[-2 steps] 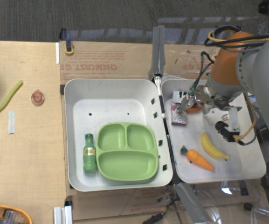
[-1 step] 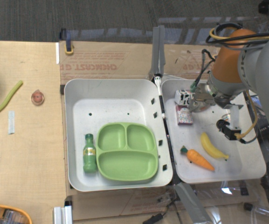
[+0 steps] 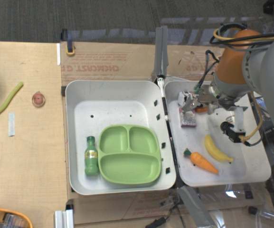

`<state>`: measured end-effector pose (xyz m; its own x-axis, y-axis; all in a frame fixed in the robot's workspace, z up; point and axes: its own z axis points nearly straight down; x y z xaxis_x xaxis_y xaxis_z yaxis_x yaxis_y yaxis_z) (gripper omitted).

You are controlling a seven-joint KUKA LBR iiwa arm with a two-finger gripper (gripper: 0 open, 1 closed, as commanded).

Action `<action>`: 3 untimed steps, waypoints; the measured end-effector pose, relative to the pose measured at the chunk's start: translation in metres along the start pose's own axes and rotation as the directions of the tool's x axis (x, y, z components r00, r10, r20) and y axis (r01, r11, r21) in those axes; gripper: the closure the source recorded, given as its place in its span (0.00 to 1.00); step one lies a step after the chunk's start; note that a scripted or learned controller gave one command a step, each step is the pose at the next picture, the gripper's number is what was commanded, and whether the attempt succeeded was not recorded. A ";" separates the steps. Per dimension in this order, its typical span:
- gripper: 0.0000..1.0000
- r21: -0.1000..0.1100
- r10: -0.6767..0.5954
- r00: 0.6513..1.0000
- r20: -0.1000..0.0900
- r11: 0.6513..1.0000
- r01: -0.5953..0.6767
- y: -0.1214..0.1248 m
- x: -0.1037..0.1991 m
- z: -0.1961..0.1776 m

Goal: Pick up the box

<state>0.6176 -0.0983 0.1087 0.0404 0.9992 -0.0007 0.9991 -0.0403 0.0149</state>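
A: status on the pick?

B: approach/grasp stage imo. Gripper (image 3: 192, 103) is low in the right bin (image 3: 250, 172), right at the top end of the box (image 3: 188, 118). Box lies flat near that bin's left wall, upper half.

A: fingers?

B: can't tell how far open, metal bits blur together at that spot. Looks like contact with the box's top edge, but box isn't visibly between them, so not calling it held.

A: clutter?

B: small orange-red item just right of the gripper, partly hidden. Banana (image 3: 217, 149) and carrot (image 3: 203, 161) lower down, apart from the box. Left bin (image 3: 75, 141) has a green plate (image 3: 128, 154) and green bottle (image 3: 91, 156), n/a.

A: next?

B: prob needs to straddle the box, close, lift straight up, then verify it comes off the floor.
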 end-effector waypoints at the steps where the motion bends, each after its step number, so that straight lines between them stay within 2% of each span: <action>1: 0.00 0.001 -0.104 0.995 0.001 0.995 0.104 -0.016 0.005 0.010; 2: 1.00 -0.001 -0.103 0.995 0.001 0.995 0.103 -0.015 0.004 0.000; 3: 0.00 -0.001 -0.103 0.995 0.001 0.995 0.103 -0.016 0.004 0.000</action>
<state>0.6022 -0.0935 0.1086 -0.0626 0.9980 -0.0034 0.9979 0.0626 0.0154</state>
